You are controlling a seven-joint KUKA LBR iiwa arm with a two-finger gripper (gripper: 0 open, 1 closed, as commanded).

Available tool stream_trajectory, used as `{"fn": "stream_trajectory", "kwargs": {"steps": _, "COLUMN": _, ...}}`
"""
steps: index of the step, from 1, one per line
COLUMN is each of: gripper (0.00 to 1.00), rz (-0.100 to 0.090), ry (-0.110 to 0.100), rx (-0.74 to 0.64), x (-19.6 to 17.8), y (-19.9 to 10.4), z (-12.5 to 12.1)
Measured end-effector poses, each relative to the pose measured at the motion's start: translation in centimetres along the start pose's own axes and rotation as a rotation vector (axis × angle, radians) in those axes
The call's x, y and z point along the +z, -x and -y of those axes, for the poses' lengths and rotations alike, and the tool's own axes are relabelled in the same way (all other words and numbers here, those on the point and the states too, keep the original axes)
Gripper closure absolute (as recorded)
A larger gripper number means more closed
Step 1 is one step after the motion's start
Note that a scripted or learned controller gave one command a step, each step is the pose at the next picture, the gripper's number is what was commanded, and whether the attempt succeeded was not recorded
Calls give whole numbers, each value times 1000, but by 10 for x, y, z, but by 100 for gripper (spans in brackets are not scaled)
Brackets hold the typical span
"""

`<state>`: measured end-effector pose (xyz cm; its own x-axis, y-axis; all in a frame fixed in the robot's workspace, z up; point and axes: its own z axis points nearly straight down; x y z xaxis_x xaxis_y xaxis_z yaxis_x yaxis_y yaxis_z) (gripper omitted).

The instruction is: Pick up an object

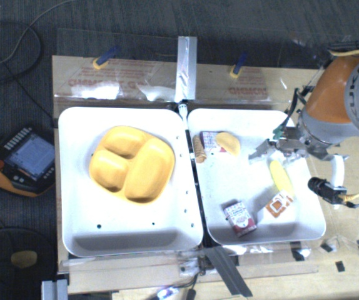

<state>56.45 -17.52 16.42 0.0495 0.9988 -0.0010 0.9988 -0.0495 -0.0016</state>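
The gripper [272,153] is hovering over the right bin [311,230] toward its 2 o'clock corner, fingers spread apart and gripping nothing. A yellow banana [281,177] is lying just at its 5 o'clock, a red carton [239,218] sitting toward 7 o'clock. A big yellow plush [131,163] is filling the left bin [73,230].

Two white bins [73,230] sit on a pale tan worktop [73,74]. The left holds a glossy yellow lump [131,163]; the right, a yellow banana [281,176], a dark red packet [239,218] (white label) and an orange-and-white carton [279,205].
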Motion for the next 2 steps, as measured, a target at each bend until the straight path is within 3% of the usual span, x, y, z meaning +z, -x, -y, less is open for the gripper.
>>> {"fn": "stream_trajectory", "kwargs": {"steps": 1, "gripper": 0, "rz": -7, "ry": 30, "rx": 155, "x": 53, "y": 32, "z": 29}}
{"fn": "stream_trajectory", "kwargs": {"steps": 2, "gripper": 100, "rz": -3, "ry": 29, "rx": 155, "x": 45, "y": 33, "z": 29}}
